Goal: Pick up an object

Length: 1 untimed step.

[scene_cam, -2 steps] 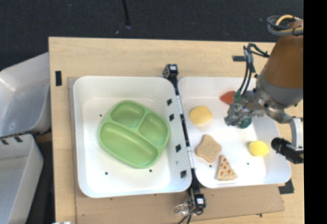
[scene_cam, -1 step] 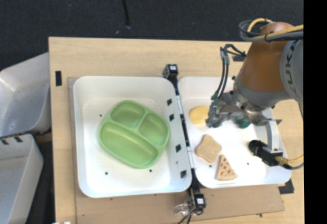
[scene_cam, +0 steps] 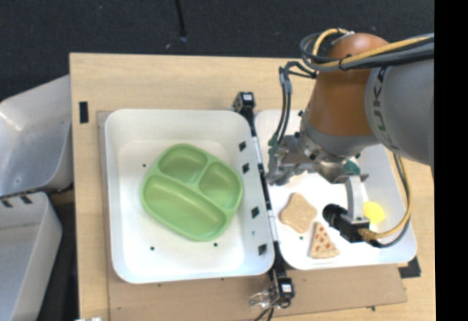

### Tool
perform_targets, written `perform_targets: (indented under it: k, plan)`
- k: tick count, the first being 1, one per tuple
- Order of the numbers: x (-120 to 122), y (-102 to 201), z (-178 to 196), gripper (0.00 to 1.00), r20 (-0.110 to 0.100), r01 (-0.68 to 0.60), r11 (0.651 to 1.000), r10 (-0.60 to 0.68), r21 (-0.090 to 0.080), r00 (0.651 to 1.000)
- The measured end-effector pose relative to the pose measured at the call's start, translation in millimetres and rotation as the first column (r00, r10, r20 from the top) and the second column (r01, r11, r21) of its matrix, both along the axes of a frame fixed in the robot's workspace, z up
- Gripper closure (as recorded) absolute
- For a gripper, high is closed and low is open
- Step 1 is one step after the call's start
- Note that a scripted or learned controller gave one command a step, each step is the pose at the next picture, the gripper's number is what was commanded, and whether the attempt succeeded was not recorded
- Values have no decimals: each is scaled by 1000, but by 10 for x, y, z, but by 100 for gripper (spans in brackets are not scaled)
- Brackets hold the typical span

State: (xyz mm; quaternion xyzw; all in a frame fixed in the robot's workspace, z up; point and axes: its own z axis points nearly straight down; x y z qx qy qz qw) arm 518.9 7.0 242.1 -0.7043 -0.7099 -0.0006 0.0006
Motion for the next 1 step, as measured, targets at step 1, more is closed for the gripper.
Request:
perform_targets:
  k: [1]
  plan:
    - [51, 575, -89, 100, 1, 1, 1000, -1, -2, 1000]
